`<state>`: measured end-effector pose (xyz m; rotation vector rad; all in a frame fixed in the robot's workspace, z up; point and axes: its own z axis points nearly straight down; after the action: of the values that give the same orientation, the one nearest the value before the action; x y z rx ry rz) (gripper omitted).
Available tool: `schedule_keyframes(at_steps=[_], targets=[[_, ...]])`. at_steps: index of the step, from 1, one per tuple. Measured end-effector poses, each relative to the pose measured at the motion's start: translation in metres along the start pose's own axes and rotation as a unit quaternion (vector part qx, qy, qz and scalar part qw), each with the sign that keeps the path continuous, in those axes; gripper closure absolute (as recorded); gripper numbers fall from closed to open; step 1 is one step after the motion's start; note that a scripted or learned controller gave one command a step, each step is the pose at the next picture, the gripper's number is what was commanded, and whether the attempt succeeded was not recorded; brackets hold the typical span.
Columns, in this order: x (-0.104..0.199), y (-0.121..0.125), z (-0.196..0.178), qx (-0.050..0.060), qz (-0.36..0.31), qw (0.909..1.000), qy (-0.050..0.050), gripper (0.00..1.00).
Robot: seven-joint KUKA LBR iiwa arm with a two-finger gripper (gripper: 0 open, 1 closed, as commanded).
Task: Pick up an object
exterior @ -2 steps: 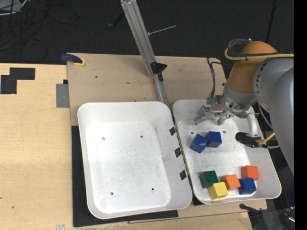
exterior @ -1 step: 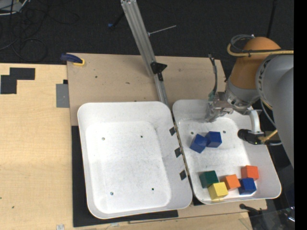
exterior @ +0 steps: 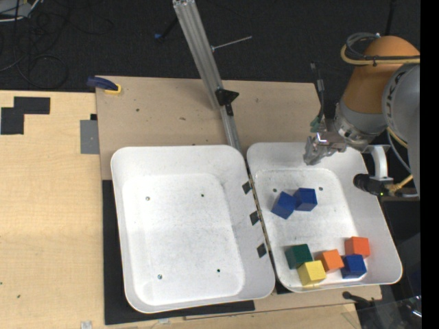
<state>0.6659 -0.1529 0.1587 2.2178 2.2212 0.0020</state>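
Yellow cube (exterior: 312, 272) at right bin's (exterior: 384, 238) near rim, green cube (exterior: 298, 255), orange cube (exterior: 332, 259), blue cube (exterior: 354, 265), red cube (exterior: 357, 246) clustered beside it, two blue cubes (exterior: 294, 202) touching mid-bin, gripper (exterior: 316, 149) over far rim, finger state indiscernible, left bin (exterior: 127, 184) adjacent, no legible writing.

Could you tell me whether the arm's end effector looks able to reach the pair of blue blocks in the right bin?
Probably yes: the end effector hangs above the bin's far end, and nothing covers the two blue blocks.
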Motion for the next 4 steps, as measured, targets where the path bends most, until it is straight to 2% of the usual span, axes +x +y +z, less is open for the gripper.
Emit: schedule_keyframes(at_steps=[1, 2, 4], targets=[[-0.006, 0.002, -0.063, -0.002, 0.001, 1.0000, 0.000, 1.00], [-0.006, 0.002, -0.072, 0.001, 0.000, 1.0000, 0.000, 1.00], [0.090, -0.028, -0.083, 0.003, -0.001, 1.0000, 0.002, 1.00]])
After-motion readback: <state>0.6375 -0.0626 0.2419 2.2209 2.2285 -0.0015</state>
